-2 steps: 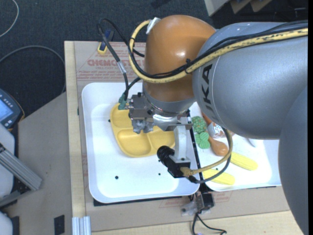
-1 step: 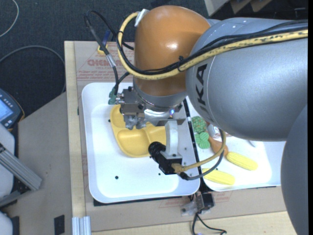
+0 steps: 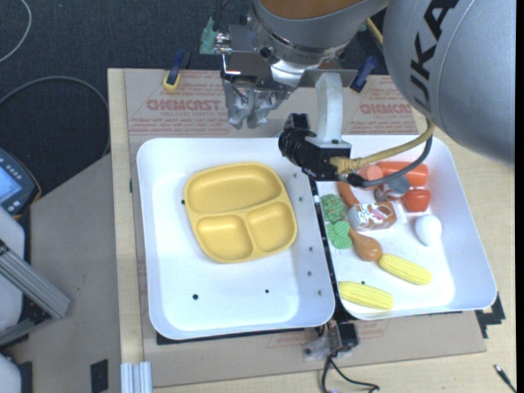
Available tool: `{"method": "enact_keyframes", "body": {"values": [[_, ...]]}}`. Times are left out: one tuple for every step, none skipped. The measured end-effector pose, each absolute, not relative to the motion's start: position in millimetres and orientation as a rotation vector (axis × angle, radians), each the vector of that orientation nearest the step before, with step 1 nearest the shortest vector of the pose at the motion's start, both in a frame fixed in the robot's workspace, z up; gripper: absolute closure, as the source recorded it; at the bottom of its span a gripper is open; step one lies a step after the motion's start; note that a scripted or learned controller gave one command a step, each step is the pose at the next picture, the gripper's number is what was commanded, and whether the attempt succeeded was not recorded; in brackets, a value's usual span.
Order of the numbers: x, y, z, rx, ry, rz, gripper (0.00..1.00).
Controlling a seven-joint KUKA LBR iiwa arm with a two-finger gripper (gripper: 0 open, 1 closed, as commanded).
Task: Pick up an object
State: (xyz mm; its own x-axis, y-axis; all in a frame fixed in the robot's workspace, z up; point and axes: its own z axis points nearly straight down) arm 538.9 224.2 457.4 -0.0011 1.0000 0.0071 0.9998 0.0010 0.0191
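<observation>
so the gripper (image 3: 250, 109) is hanging above the far edge of the left bin (image 3: 164, 293), over the brown board just past the rim, and its metal fingers (image 3: 239, 111) look pulled close together with nothing between them. The left bin has a yellow three-compartment plate (image 3: 239, 211) sitting in it, a bit tilted, nothing in the compartments. All the pickable stuff is over in the right bin (image 3: 467, 252): two corn cobs (image 3: 404, 268) near the front, a white egg (image 3: 427, 229), a drumstick (image 3: 367, 246), something green (image 3: 334, 211) right along the divider, a red-and-white wrapped thing (image 3: 373, 215), and orange and red pieces (image 3: 407, 173) toward the back. A black cable bundle (image 3: 304, 148) with a yellow hose dangles over the back of the divider, well apart from the fingers
</observation>
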Motion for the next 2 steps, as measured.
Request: {"method": "enact_keyframes", "body": {"values": [[475.9, 224, 353, 2.223, 2.228, -0.018, 1.00], [535.2, 223, 293, 2.226, 2.219, -0.012, 1.00]]}}
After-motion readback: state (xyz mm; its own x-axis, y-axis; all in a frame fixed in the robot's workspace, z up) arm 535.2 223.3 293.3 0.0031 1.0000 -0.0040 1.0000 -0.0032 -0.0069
